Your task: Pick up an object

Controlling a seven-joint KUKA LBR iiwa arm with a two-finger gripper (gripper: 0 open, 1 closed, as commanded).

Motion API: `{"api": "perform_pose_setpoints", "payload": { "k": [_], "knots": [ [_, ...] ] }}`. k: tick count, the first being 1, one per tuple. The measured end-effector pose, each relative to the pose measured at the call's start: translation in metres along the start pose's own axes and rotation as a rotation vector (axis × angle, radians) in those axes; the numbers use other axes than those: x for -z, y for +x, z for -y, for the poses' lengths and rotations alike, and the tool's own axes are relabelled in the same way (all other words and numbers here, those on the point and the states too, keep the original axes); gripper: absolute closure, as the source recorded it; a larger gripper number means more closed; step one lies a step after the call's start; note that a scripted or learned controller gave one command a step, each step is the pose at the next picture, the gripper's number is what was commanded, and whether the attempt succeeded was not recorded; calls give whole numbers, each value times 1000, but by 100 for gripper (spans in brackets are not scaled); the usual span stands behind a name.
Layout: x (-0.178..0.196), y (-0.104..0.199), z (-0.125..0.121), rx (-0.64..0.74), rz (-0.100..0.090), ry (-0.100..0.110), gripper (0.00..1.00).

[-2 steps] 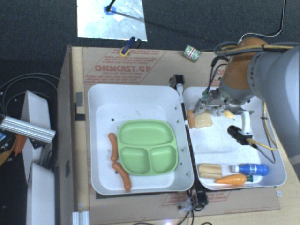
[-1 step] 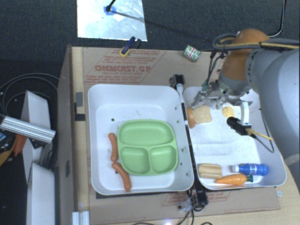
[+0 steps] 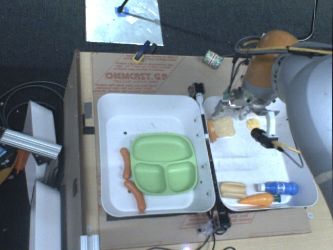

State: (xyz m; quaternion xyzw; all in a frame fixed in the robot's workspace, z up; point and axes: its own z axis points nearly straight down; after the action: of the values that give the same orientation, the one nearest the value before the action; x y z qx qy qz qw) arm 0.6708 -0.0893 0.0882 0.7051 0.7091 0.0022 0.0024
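Carrot [image 3: 256,199] and blue-capped bottle [image 3: 277,188]: right bin [image 3: 307,191], near edge, unlifted. Toast slice [image 3: 222,127]: far left corner, just beside gripper [image 3: 232,104]. Gripper: low at bin's far end; opening indiscernible, nothing seen held. Pick outstanding.

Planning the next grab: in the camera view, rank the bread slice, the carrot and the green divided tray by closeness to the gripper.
Measured from the gripper, at the top of the right bin:
1. Bread slice, just below it, by that bin's left wall.
2. Green divided tray, in the left bin, down and to the left.
3. Carrot, at the right bin's bottom edge.
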Motion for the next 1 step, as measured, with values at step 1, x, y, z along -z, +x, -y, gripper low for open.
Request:
{"api": "perform_pose_setpoints", "payload": {
  "k": [1],
  "knots": [
    [0,3,0,-1,2,-2,0]
  ]
}}
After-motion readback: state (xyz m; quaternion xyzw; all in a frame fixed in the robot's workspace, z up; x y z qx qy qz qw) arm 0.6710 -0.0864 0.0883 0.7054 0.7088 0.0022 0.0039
